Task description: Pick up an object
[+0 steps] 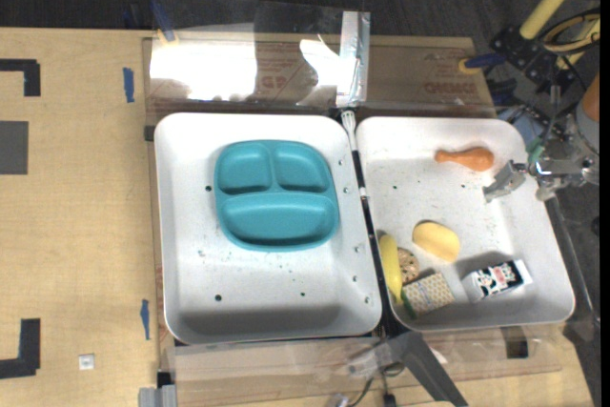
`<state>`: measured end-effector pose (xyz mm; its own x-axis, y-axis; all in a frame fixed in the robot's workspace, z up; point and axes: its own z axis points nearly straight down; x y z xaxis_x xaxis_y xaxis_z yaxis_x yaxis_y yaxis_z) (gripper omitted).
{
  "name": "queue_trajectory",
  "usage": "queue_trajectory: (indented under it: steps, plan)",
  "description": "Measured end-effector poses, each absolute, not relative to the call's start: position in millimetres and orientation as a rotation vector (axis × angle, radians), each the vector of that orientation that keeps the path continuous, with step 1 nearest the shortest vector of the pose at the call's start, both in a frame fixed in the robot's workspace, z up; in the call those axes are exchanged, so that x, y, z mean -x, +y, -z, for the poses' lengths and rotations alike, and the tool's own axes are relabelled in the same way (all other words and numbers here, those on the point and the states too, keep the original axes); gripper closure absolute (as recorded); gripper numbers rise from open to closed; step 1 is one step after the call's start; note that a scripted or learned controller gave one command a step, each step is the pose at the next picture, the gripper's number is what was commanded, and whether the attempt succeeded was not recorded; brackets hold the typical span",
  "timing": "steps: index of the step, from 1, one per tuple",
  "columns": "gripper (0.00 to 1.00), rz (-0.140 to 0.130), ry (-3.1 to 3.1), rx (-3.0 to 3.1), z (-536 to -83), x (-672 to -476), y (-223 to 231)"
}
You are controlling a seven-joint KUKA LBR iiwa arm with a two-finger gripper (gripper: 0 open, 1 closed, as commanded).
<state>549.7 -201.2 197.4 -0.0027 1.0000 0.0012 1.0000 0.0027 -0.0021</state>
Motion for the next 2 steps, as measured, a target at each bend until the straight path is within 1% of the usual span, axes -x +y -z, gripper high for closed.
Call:
queue_trajectory:
  steps: [1, 2]
  plan:
    - [0.00, 0.006, -2.603, 1.763, -99, -554.3, -213]
    - [0.00, 0.005, -2.720, 1.581, -86, -625.0, -153]
